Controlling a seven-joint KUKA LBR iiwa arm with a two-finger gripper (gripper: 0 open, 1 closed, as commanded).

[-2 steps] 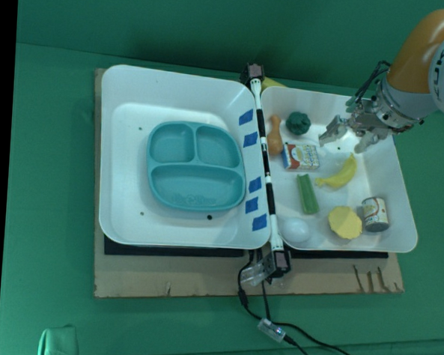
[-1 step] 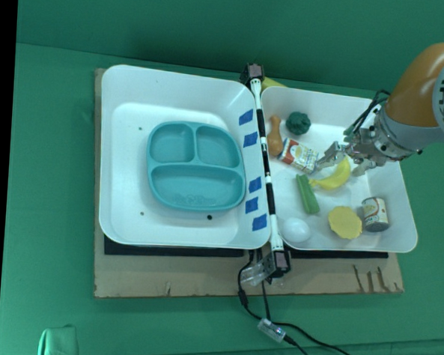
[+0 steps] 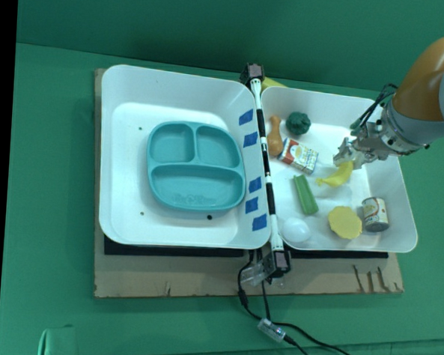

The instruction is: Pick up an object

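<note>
Yellow is what we notice first: a banana (image 3: 337,176) lies tilted in the right bin (image 3: 401,193), and we take it as our landmark. Just above and to the right of it the gripper (image 3: 349,154) hangs low, its tip right at the banana's upper end; we cannot tell whether the fingers are spread or closed, or whether they touch the fruit at all. The grey arm with its orange band (image 3: 431,73) reaches in from the right, over the bin's far right rim.

Left of the banana a small carton (image 3: 299,156) lies near, and below-left a green strip (image 3: 306,194) lies slanted, close to it. Below the banana sits a round yellow piece (image 3: 344,222), and beside that, toward the right wall, a can (image 3: 375,214) on its side. A white egg (image 3: 296,230) rests further down-left, near the bin's front edge. Up-left of the banana we see a dark green broccoli (image 3: 298,123) and an orange-brown piece (image 3: 275,136) hard against the divider.

Open floor lies to the banana's right and upper right, up to the wall. Well to the left, past the taped rims where the bins meet, the left bin (image 3: 127,130) holds a teal divided plate (image 3: 196,166) with bare white all round it.
</note>
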